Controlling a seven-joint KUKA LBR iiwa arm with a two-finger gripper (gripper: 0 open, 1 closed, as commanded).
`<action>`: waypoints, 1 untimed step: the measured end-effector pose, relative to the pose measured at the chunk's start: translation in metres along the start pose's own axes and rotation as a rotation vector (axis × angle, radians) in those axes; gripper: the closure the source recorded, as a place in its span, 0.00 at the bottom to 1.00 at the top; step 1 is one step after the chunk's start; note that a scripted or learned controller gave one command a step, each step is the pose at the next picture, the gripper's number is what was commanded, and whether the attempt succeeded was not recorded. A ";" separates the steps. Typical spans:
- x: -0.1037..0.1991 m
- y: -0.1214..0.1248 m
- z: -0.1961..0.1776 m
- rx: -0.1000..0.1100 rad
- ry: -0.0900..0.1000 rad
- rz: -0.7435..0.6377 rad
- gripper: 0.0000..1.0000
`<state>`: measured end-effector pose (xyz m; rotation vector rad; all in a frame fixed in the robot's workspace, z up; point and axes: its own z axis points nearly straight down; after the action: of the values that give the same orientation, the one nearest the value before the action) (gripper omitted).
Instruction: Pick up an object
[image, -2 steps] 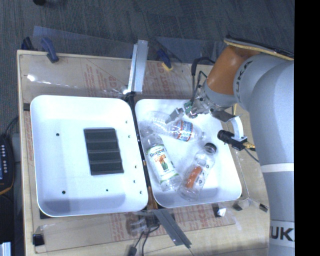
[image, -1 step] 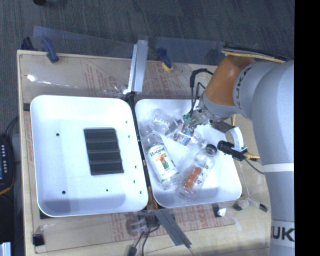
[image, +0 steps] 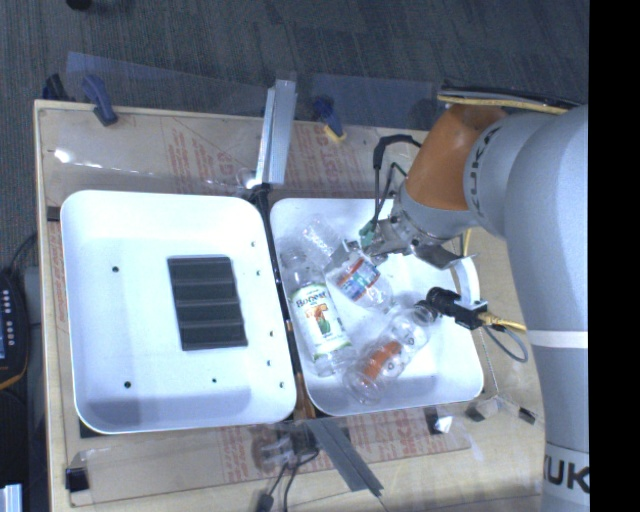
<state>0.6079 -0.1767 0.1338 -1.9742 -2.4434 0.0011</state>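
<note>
The right bin (image: 455, 375) holds several clear plastic bottles lying in a heap. One with a green and white label (image: 318, 318) lies near the bin's left wall. Another with a blue and red label (image: 358, 280) lies in the middle, and a third with an orange label (image: 380, 360) sits toward the front. My gripper (image: 373, 238) is down in the back of this bin, right at the upper end of the blue and red labelled bottle. The grey wrist and orange band (image: 445, 165) rise behind it.
In the left bin (image: 110, 230) lies a black ridged rectangular block (image: 207, 302). A metal divider bar (image: 275, 135) stands between the bins at the back. A black cable with a connector (image: 455, 305) hangs over the right bin's right side.
</note>
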 end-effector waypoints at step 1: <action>-0.019 0.001 0.037 0.001 0.004 0.077 0.00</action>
<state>0.6134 -0.1951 0.0965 -2.0641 -2.3633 -0.0007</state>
